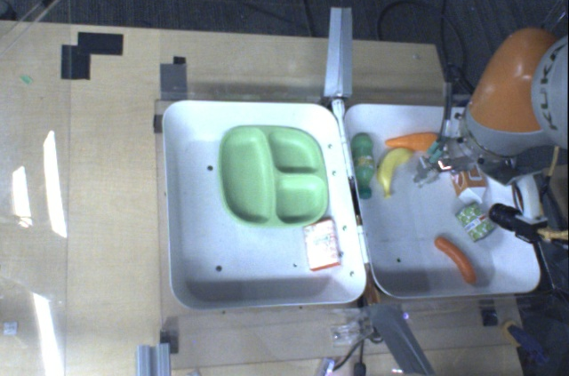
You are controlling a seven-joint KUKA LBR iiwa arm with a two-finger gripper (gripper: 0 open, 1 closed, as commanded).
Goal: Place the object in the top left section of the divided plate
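Gripper sits low over the right bin, near its upper middle, with the arm coming in from the right of my view. I can make out metallic fingertips at the wrist's left end, but I cannot tell how far apart they stand, and I see nothing between them.

Which object the task means I cannot say. Closest to the gripper is a yellow banana, just to its left. An orange carrot lies just above and left of the fingertips, close to the banana's upper end. Further left of the gripper, against the wall between the bins, a green bottle lies lengthwise. Right beside the gripper, partly under the wrist, I see a small brown-and-white packet; below that, to the gripper's lower right, a small green-and-white carton. A red sausage lies well below the gripper, toward the bin's near edge.

The green divided plate is far to the gripper's left, in the left bin. A small red-and-white box lies just off the plate's lower right corner, down and left of the gripper.
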